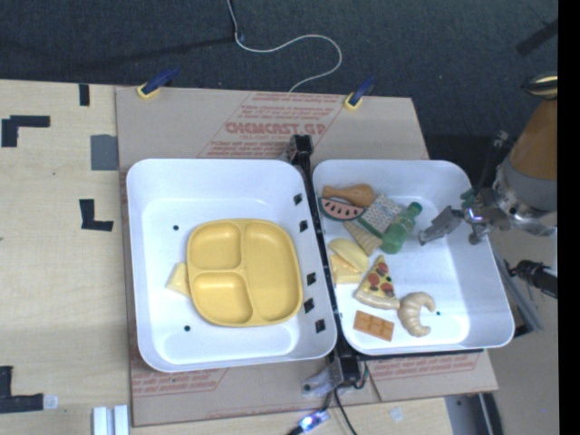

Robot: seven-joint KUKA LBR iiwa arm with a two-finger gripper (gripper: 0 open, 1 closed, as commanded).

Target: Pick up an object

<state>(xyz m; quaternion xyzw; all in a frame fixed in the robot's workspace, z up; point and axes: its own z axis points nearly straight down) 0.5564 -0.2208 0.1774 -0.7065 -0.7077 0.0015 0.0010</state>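
Observation:
The right bin (471, 284) holds several toy foods: a drumstick (350, 194), a watermelon slice (339, 210), a speckled grey block (381, 212), a green bottle (399, 227), pale yellow slices (343, 259), a pizza slice (376, 284), a croissant (417, 313) and a brown cracker (373, 325). My gripper (456, 231) hovers over the right side of this bin, just right of the green bottle. Its fingers (437, 226) are spread open and nothing is between them.
The left bin (149, 243) holds a yellow divided plate (245, 272) with a yellow wedge (177, 279) poking out at its left. A black clip strip (313, 243) joins the bins. Bare white floor lies in the right bin's right half.

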